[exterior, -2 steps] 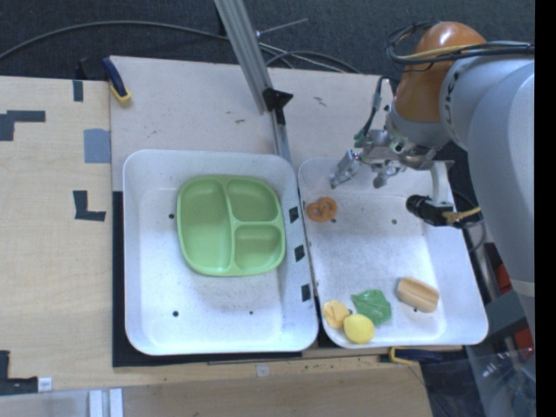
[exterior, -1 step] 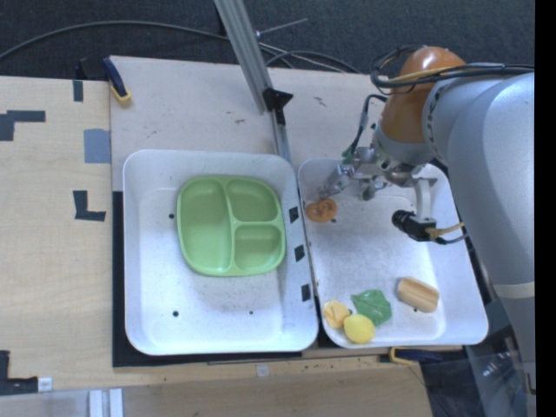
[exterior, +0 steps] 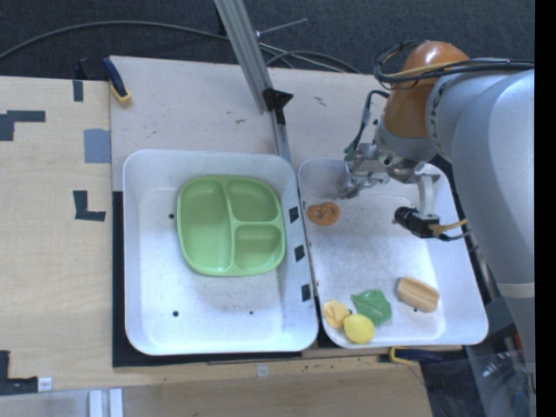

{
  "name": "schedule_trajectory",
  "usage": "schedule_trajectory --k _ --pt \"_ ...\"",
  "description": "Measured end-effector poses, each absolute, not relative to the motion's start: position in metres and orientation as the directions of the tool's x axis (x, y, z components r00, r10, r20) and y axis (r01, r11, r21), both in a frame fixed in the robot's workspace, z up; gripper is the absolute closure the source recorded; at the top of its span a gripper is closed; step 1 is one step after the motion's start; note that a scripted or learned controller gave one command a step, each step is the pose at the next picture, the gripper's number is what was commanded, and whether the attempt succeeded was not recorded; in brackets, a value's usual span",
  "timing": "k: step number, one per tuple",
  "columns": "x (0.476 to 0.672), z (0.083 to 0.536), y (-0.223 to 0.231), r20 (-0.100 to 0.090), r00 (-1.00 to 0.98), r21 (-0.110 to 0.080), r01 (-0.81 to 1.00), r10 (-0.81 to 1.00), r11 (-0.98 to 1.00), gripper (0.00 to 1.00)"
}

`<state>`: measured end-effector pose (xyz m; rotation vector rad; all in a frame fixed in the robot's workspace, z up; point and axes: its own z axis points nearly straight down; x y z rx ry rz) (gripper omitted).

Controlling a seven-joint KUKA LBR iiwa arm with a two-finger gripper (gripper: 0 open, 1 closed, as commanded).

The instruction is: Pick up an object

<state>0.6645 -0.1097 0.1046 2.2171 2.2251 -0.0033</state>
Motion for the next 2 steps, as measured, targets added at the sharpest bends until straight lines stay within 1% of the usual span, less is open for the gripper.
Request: schedule_trajectory --k 2 --pt "0.678 0.196 -0.101 0.0 -0.003 0.005 1.0 1.0 0.003 1.0"
